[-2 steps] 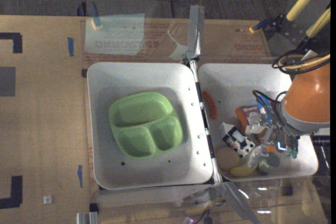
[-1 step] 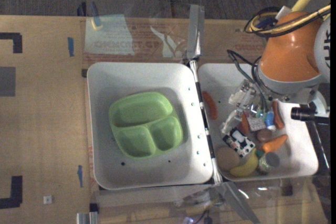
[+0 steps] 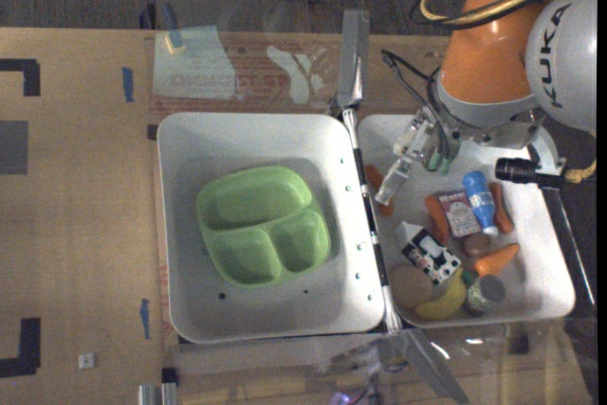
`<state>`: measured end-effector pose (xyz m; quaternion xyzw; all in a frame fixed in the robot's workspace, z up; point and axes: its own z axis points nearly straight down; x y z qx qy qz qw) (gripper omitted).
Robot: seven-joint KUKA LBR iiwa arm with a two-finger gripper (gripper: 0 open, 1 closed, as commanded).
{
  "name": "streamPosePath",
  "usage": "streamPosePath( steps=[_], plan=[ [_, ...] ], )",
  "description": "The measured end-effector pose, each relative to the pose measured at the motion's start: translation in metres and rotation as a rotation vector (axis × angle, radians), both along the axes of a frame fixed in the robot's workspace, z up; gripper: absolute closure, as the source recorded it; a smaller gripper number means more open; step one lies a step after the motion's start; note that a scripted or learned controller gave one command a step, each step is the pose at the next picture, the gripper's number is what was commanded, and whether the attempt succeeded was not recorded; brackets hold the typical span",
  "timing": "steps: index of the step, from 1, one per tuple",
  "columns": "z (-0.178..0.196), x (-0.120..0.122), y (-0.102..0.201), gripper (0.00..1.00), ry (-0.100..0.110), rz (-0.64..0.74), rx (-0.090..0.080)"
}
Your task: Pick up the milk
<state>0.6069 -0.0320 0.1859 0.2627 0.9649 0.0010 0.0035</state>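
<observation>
Banana [image 3: 442,302] lies lowest; claw [image 3: 398,168] seemingly spread open, gripping nothing, above milk [image 3: 429,253].

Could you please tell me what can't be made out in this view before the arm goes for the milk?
- Gripper: finger state, too small and blurred in the camera view.
- Milk: carton print, too small to read.
- Items beside the banana: blurred, overlapping.
- Arm: cut off by the right edge.
</observation>
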Motion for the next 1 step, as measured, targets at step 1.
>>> streamPosePath(
  steps=[1],
  plan=[
    [-0.0006,-0.0824,-0.0508,0.00,0.005,0.142,-0.001]
  ],
)
